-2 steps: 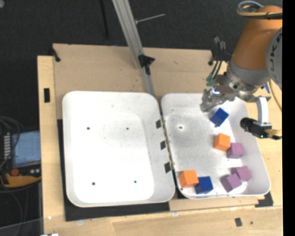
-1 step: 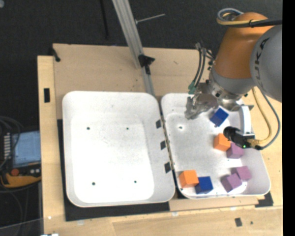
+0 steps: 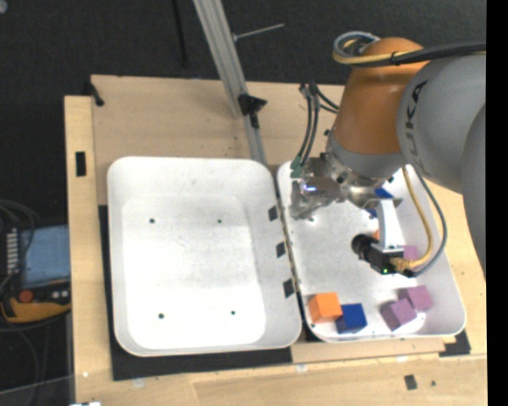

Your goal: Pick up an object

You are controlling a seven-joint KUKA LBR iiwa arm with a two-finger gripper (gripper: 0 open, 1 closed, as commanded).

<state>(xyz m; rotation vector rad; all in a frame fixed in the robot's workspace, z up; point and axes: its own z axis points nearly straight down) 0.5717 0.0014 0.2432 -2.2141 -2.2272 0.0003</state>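
Pincer point(image 3: 307, 200) sits low at the upper left corner of the right bin point(image 3: 436, 332); its grip state cannot be told. Orange block point(image 3: 325, 306) and blue block point(image 3: 351, 318) touch at the bin's front edge. Two purple blocks point(image 3: 406, 305) lie close together near the front right corner. Left bin point(image 3: 190, 169) adjoins.

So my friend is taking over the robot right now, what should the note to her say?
Gripper: low over the right white bin's upper left corner, by the wall between the bins; fingers too blurred to read, nothing seen held.
Objects: orange cube, blue cube and two purple blocks sit along the right bin's front edge, apart from the gripper.
Left white bin: beside it.
Done: no pick seen.
Left: grasp and lift one object.
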